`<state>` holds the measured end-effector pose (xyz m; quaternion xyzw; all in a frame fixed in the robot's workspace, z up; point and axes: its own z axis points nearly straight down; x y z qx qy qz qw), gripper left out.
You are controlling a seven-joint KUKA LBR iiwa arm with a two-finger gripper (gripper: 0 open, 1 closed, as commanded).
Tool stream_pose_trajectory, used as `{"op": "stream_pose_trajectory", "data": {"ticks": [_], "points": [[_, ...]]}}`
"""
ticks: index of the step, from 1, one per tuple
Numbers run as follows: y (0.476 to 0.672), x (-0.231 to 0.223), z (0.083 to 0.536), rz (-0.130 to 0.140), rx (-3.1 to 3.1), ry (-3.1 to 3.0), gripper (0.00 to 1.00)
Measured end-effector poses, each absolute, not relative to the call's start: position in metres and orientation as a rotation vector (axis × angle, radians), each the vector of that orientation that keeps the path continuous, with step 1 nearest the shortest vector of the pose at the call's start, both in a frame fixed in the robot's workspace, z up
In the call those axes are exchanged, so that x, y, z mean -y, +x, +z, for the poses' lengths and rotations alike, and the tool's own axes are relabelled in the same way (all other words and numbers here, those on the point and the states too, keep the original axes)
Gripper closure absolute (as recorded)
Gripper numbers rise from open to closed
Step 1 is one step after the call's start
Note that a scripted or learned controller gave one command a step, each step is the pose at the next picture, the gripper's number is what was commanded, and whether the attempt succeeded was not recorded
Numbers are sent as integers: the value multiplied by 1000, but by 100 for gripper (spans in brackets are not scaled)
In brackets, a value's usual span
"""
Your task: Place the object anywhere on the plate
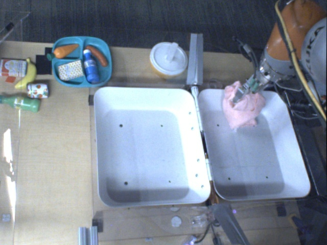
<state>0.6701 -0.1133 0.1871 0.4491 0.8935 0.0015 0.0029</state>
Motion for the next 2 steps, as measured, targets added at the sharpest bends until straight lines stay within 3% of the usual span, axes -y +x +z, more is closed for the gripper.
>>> {"op": "stream_pose_trajectory", "data": {"ticks": [1, 2], "points": [[672, 111, 226, 4, -2805, 1400, 100], [658, 56, 235, 4, -3030, 811, 100]]}}
